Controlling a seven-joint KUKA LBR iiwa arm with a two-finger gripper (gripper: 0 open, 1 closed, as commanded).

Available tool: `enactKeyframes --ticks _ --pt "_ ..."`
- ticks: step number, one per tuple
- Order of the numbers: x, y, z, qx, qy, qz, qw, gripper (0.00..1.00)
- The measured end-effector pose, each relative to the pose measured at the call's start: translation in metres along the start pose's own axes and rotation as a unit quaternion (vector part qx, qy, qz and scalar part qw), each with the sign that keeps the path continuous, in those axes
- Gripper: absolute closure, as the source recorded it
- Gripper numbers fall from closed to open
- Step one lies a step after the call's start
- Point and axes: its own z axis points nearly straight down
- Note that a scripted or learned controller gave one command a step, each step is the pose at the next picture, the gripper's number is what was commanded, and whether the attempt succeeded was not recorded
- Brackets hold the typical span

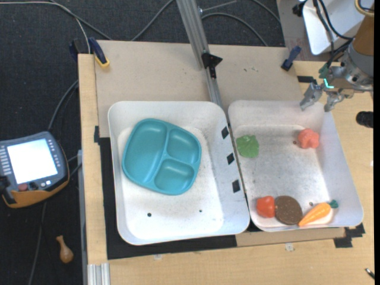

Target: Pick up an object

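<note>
The right bin [341, 177] holds a pink lump [308, 139] near its far right corner and a green piece [247, 146] by its left wall. At its near edge lie a red tomato-like piece [266, 206], a brown round piece [288, 209] and an orange carrot [315, 214]. My gripper [319, 99] hangs above the bin's far right rim, just beyond the pink lump. Its two fingers are spread apart with nothing between them.
The left bin [136, 218] holds a teal divided plate [161, 155]. A metal post [199, 34] slants up from between the bins. A tablet pendant [29, 165] lies off the bench at left. Blue clamps [98, 53] grip the bench's far edge.
</note>
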Motion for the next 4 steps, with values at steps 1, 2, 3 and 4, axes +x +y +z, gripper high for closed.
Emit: enactKeyframes --ticks 1,2,3,4 --pt "0.0 0.001 -0.002 -0.002 -0.001 0.0 1.0 0.0" --pt "0.001 -0.009 0.051 0.0 0.0 0.0 1.0 0.0" --pt "0.005 -0.002 0.11 -0.001 0.0 -0.001 1.0 0.0" --pt "0.005 -0.002 0.124 -0.001 -0.001 -0.001 1.0 0.0"
